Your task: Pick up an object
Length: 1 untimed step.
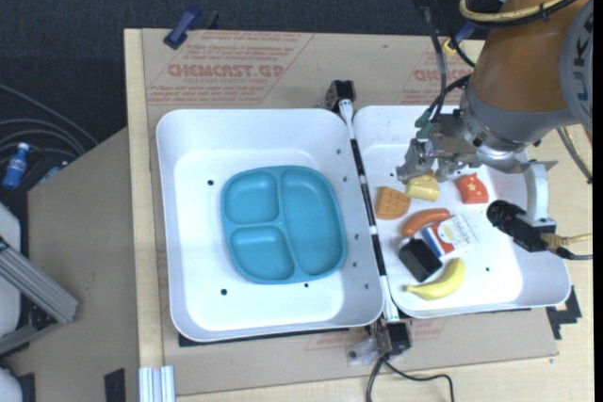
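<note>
While the arm [528, 42] reaches in from 3 o'clock, you've got the gripper [424, 167] low over the right bin [537, 282], at about 12 o'clock of the food pile, and whether its pincer is apart or together you cannot tell from this angle. Right under it sits a pale yellow cheese wedge [425, 190], touching or nearly touching the tip, but nothing reads as clamped, so don't log a grasp. Other candidates in that bin: an orange waffle piece [392, 201] at 9 o'clock of the cheese, a hot dog [425, 220] just below it, a red strawberry-like piece [473, 189] at 3 o'clock, a small white carton [454, 233], a black block [415, 256] and a banana [438, 281] down at 6 o'clock. Left bin [179, 202] holds a blue divided plate [281, 223], well apart from the action. Progress call: approach looks done, descent about done, and the closing, lifting and holding are all left, as far as this shot shows. Nothing is off the bin floor yet. My guess is the cheese is the target, since it's closest to the tip, but the waffle piece is near enough to get bumped.
</note>
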Available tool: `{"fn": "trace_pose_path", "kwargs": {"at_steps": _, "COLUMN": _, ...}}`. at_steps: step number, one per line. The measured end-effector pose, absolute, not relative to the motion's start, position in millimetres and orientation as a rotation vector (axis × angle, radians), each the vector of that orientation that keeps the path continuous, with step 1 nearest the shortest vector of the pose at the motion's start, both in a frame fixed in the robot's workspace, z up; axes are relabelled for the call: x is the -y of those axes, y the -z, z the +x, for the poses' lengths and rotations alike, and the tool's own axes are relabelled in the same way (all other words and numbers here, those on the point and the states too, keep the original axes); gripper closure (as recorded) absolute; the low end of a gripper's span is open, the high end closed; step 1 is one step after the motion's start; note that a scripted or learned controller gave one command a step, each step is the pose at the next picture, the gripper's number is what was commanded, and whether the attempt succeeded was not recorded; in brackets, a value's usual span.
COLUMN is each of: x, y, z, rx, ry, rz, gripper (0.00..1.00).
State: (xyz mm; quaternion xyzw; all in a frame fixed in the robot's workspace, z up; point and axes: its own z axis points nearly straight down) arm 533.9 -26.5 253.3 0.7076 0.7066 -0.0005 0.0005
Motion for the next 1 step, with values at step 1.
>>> {"fn": "trace_pose_path", "kwargs": {"at_steps": 1, "x": 43.2, "y": -272.3, "z": 491.5, "rx": -2.222, "ry": 0.003, "rz": 2.225, "gripper": 1.0}}
